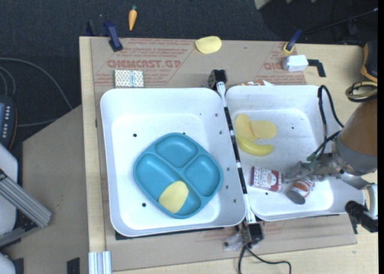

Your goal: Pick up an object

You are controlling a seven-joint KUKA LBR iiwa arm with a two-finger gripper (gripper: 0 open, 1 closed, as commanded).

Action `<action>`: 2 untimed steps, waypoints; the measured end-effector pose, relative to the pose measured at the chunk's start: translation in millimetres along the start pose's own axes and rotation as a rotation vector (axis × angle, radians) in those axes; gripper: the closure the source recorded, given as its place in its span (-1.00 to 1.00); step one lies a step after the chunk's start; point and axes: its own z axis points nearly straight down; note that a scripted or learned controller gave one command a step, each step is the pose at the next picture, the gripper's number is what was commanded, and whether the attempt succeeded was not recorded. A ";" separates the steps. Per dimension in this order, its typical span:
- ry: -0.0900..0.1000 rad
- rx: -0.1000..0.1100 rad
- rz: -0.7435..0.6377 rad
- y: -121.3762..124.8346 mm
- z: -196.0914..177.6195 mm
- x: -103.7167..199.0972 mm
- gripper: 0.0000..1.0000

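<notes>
A small can (300, 188) with a red-and-white label lies on its side near the front of the right bin (288, 102), its grey end facing the camera. The gripper (307, 172) sits right over it, low in the bin, but the metal parts blur together there — whether the fingers are spread or closed, or have hold of the can, cannot be told. Just left of the can lies a red-and-white packet (265, 179); its print is too small to read. Further back in the same bin are pale yellow pieces (255, 135) piled together, one curved like a banana.

The arm (361, 141) is cut off at the right edge. In the left bin (120, 111) a blue divided plate (177, 174) holds a yellow piece (174, 197) in its front compartment. The cardboard under the bins (156, 57) reads "CHEMCAST G.P" in red, partly hidden — a yellow lemon-like object (208, 44) rests on it behind the bins.
</notes>
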 end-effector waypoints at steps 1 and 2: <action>-0.001 -0.003 -0.002 1.1 -116.7 26.4 -1.00; 0.000 -0.001 -0.001 0.3 -34.0 10.4 -1.00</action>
